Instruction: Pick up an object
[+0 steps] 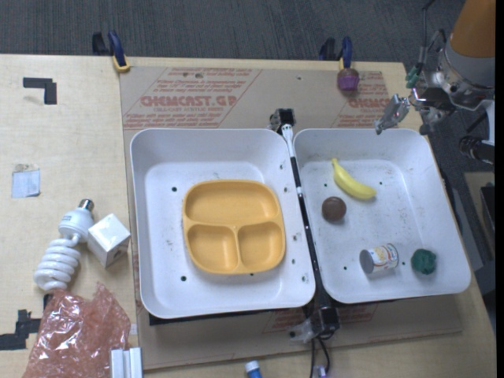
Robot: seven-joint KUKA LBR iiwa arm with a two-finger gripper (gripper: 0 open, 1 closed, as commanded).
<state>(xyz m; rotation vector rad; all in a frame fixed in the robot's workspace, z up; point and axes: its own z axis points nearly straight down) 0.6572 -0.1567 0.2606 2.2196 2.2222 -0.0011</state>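
Banana (352,181) is your likeliest target: it lies in the right bin (441,211), in the far-left part of the floor, its long axis running on a slant from the far left end down to the near right end. Its narrow tip points toward the far left corner and the blunter end toward the middle of the bin.

Just near of it, a little to the left, you see a brown round fruit (334,209), apart from the banana by a small gap. Nearer still and to the right, a small can (379,258) lies on its side, its long axis running left to right with the metal end facing left. Just beside it on the right sits a dark green lump (424,261).

The left bin (150,211) carries a yellow divided tray (234,226), lying flat.

Your hand (394,115) hangs beyond the far rim of the right bin, near its far right corner, well apart from every object. I cannot tell whether it is spread or closed; nothing shows in its grip.

On the surface (47,156) to the left lie a spiral light bulb (63,246) and a white cube (109,239).
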